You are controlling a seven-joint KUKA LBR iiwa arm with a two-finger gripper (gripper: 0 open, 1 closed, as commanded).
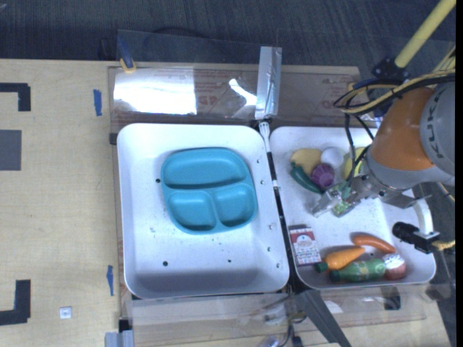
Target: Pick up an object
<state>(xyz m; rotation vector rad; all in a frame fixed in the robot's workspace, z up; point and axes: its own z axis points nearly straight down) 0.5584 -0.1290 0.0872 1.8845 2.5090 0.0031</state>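
Smooth blue three-compartment tray (209,189), seemingly plastic

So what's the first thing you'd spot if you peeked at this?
The bright blue divided tray sitting in the left white bin. Next, the robot arm's orange band reaching over the right bin, where toy food is scattered, including an orange carrot near the front edge.
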